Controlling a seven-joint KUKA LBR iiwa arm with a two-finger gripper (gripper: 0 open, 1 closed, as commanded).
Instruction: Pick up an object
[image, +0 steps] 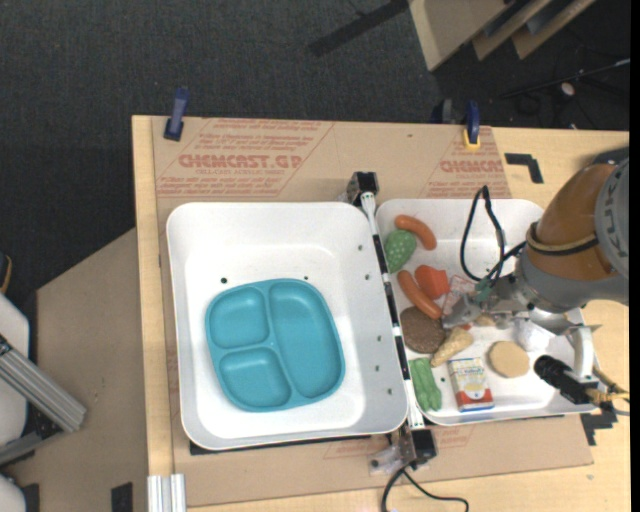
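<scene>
Look at your gripper (478, 306): it hangs low inside the right bin (520, 212), near the middle of the toy food. You cannot tell its state from up here, because the grey wrist and orange band of the arm (580, 235) sit over it, and a black cable loops up just above it.

You can see many small things packed around it. Just to its left lies an orange-red piece (433, 279), and a little further left a long orange sausage shape (416, 294). Up and to the left of the gripper sits a green bumpy toy (400, 250), and above that another orange sausage (416, 232). Down and to the left sits a round brown patty (422, 329). Right below the gripper a pale cone shape (453, 345) leans on the patty. Below and a bit to the right sits a round tan cookie (509, 359). Further down lies a small white carton with a red edge (470, 385), and left of that a long green pod (425, 384) by the bin's wall.

Far to the gripper's left you see the left bin (200, 240). It holds a blue plate with three sections (275, 342), lying flat near the middle.
</scene>
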